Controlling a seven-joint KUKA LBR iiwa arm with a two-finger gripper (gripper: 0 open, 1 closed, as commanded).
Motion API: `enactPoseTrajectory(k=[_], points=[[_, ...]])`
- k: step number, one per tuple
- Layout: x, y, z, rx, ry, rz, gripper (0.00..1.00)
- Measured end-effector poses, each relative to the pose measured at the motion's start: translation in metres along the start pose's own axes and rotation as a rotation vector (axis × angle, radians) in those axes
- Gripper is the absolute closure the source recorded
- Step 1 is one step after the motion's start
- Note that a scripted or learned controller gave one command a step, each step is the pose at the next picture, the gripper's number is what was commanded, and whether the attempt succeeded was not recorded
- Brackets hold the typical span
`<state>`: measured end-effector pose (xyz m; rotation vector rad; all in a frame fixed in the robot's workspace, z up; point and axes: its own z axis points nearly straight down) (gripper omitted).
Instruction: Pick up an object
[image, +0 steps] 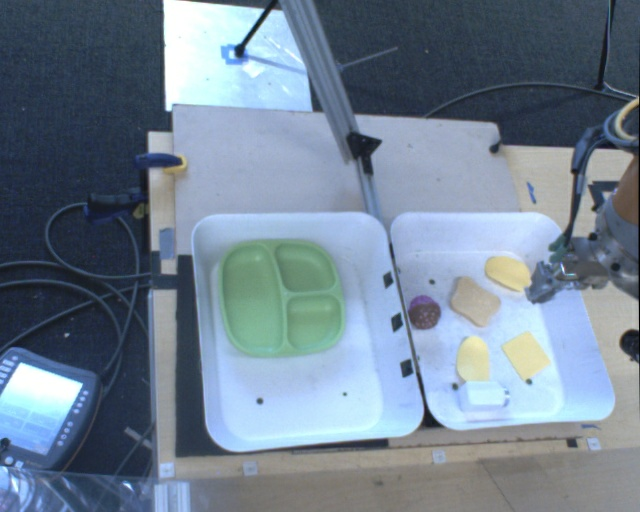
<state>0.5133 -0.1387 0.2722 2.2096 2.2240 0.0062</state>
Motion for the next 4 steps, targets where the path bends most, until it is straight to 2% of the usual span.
enactPoseTrajectory(k=[2,4], points=[[0.096,0.02,0.016,0.007,0.004,-0.004,1.0],[0.192,0.018,0.039,0.008,0.004,-0.004,1.0]])
